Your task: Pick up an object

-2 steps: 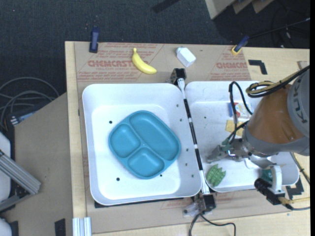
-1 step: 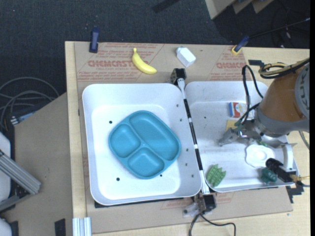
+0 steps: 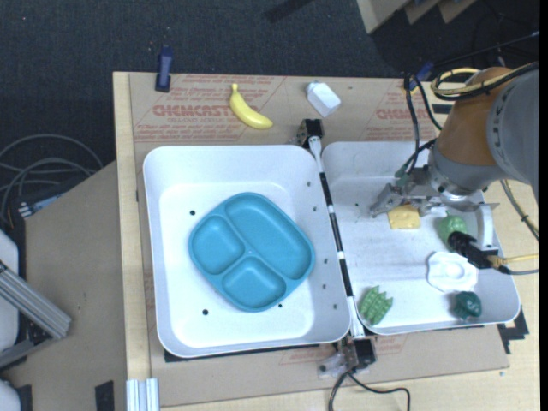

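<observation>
My gripper (image 3: 401,193) hangs low over the back part of the right bin (image 3: 360,251), just above and slightly left of a small yellow block (image 3: 404,219). The grey arm with its orange band comes in from the right and covers the bin's back right corner. Further objects lie in the same bin. A light green piece (image 3: 451,227) sits right of the yellow block and a white piece (image 3: 449,272) in front of that. A dark green piece (image 3: 467,305) is at the front right corner and a leafy green toy (image 3: 375,304) at the front left.
The left bin (image 3: 163,229) holds a blue divided plate (image 3: 249,250). Behind the bins on the cardboard lie a yellow banana (image 3: 248,110), a small white box (image 3: 324,98) and a blue item (image 3: 163,67). Cables run along the right bin's right side.
</observation>
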Motion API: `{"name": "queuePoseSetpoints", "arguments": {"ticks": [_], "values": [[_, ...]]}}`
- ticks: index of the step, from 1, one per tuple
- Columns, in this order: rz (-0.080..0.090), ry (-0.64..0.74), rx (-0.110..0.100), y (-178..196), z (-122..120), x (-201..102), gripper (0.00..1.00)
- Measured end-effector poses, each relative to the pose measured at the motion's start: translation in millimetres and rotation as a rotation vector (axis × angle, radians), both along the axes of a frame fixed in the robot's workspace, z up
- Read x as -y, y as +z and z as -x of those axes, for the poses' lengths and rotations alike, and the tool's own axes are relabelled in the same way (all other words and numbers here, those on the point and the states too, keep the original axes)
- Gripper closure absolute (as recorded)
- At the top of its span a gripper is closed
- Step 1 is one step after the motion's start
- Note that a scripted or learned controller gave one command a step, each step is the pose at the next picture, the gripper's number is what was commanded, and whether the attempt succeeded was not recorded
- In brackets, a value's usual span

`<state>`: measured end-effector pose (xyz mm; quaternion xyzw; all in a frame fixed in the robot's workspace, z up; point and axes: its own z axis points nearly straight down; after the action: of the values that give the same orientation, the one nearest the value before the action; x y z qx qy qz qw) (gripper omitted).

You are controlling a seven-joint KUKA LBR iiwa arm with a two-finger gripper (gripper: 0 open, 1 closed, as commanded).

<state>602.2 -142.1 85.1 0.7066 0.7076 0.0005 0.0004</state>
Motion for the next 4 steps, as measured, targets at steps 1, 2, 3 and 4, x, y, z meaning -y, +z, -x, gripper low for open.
{"name": "queuePoseSetpoints", "arguments": {"ticks": [1,2,3,4], "values": [[0.005,-0.001,0.009,13,-2,2,1.00],[0.002,-0.001,0.002,127,-42,46,1.00],[0.002,0.000,0.002,117,-54,37,1.00],[0.002,-0.001,0.002,117,-54,37,0.00]]}}
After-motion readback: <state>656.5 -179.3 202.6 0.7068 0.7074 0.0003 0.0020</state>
